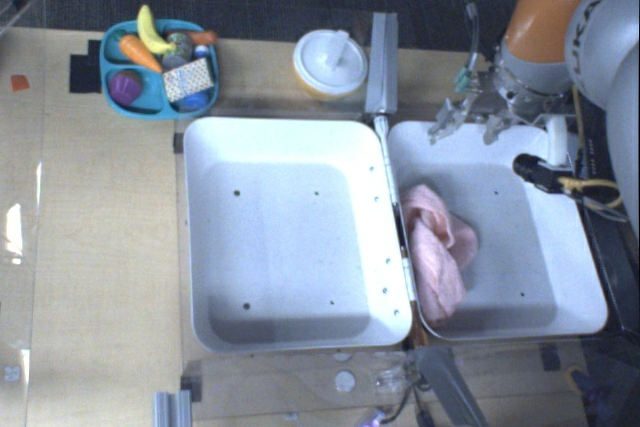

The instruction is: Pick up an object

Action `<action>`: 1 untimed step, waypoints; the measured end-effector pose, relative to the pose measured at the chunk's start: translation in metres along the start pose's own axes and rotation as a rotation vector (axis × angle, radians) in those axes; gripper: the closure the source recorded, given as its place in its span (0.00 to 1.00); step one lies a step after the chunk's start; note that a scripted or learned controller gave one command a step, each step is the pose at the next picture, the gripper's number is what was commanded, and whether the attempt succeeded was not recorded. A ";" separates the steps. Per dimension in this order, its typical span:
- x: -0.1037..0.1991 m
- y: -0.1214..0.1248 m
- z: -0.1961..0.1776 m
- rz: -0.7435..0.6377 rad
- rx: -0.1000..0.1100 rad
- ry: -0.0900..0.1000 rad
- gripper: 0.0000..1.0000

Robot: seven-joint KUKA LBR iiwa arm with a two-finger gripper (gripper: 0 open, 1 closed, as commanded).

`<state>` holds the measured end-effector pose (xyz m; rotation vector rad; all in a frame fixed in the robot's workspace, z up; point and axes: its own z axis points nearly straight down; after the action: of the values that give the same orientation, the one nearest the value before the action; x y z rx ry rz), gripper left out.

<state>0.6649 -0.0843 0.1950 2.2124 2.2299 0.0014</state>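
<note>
A crumpled pink cloth [437,245] lies in the right bin [540,305], against its left wall. My gripper [463,129] hangs over the far edge of that bin, well behind the cloth and apart from it. Its fingers are spread open and nothing sits between them. The grey arm with its orange band [545,5] comes in from the upper right.
The left bin [290,315] stands beside the right one. Behind the bins are a blue tray [112,100] of toy food at the far left, a white lidded container [330,62] and a grey metal bar [381,65]. A black cable fitting [540,173] juts over the right bin's far right.
</note>
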 end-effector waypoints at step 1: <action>-0.016 -0.059 0.102 -0.139 -0.005 0.000 0.00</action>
<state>0.6059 -0.1007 0.0932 2.0492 2.3753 0.0067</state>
